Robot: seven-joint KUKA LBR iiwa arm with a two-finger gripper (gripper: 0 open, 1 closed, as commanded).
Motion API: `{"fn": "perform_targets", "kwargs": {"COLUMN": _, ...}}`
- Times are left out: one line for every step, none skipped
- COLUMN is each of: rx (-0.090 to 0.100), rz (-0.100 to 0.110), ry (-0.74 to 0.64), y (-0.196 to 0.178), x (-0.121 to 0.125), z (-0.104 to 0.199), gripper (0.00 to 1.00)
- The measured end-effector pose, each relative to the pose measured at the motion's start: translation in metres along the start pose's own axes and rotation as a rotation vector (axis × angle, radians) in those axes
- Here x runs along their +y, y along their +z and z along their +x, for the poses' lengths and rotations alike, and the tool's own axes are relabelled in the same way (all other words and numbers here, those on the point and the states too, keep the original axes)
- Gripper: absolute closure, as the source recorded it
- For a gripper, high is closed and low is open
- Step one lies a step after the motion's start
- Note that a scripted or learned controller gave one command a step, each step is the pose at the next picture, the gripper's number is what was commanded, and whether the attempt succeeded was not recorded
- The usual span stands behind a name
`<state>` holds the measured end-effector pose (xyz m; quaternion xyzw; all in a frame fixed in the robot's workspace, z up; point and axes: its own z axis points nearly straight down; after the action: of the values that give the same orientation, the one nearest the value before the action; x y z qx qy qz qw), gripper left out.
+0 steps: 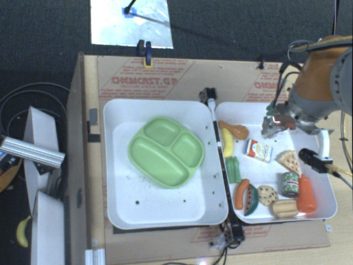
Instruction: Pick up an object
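Your gripper (pixel 274 125) hung over the right bin (pixel 331 203), top middle; can't tell how it was set. Nearest pick, the small carton (pixel 259 150), lay at its 7 o'clock, close below, long axis running 10 to 4. Chicken leg (pixel 234 130) sat at 9 o'clock.

green tray (pixel 165 150), white bins (pixel 124 115) (speckled), orange carrot (pixel 306 195)

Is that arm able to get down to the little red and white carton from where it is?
Probably yes. The gripper hovers just up and right of the carton, which lies flat in the right bin, nothing on top.
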<state>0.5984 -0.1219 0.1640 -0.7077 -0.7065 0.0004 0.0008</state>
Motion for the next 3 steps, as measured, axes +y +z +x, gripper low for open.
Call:
{"fn": "perform_targets", "kwargs": {"rx": 0.000, "rz": 0.004, "ry": 0.001, "y": 0.035, "x": -0.055, "z": -0.016, "gripper": 1.00}}
{"fn": "perform_targets", "kwargs": {"rx": -0.001, "rz": -0.003, "ry": -0.003, "y": 0.033, "x": -0.052, "z": -0.015, "gripper": 0.00}}
{"fn": "perform_targets", "kwargs": {"rx": -0.004, "rz": -0.010, "ry": 0.001, "y": -0.069, "x": -0.090, "z": -0.042, "gripper": 0.00}}
